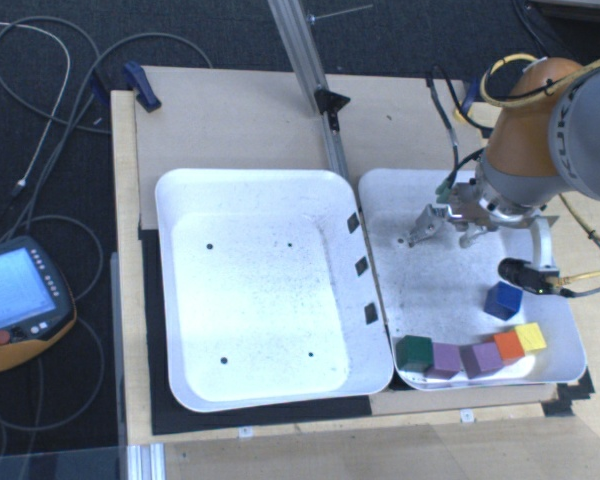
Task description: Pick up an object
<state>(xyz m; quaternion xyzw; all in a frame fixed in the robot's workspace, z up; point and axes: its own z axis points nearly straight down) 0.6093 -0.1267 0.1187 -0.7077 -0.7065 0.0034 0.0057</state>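
Both white bins [250, 193] look like smooth, speckled plastic on a matt wooden bench [230, 118] — at twelve o'clock, a pole [295, 38] of brushed metal.

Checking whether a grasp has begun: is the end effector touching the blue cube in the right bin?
Apart. The camera view shows the end effector hanging over the bin's upper part, with bare white floor between it and the blue cube lower right.
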